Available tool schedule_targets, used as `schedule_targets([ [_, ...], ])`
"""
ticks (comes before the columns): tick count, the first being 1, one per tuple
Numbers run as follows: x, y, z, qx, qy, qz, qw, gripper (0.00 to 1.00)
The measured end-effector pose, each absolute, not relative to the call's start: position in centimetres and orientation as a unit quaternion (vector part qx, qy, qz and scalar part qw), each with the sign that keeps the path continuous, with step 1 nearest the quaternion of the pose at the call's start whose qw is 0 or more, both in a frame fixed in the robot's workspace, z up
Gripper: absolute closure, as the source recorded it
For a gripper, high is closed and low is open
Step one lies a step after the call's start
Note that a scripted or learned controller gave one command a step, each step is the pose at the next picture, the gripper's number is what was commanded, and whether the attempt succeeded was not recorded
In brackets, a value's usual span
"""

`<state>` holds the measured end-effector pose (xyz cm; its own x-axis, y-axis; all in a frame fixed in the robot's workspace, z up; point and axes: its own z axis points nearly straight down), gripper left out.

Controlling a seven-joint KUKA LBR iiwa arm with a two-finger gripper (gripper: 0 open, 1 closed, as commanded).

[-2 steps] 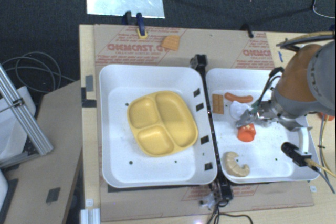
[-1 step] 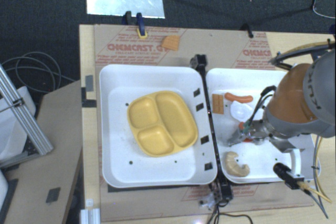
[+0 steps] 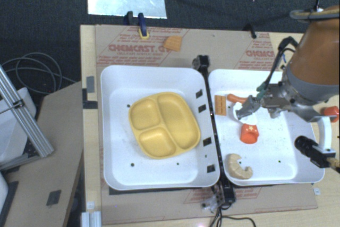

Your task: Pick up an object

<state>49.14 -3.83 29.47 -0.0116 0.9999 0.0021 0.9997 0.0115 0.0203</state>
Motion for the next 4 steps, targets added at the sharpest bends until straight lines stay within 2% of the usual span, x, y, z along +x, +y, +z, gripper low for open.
schedule_targets([
  [1,48.4,-10.4,18.3,0.709,0.705,-0.0035,-0.002,0.0],
  [2,53.7,-13.4,8.1,0.707,0.707,0.0006,0.003,0.0],
  [3,53.7,-13.2,9.5,0.706,0.708,0.001,0.001,1.0],
  [4,56.5,-5.7,19.0,0.702,0.712,0.0054,0.004,1.0],
])
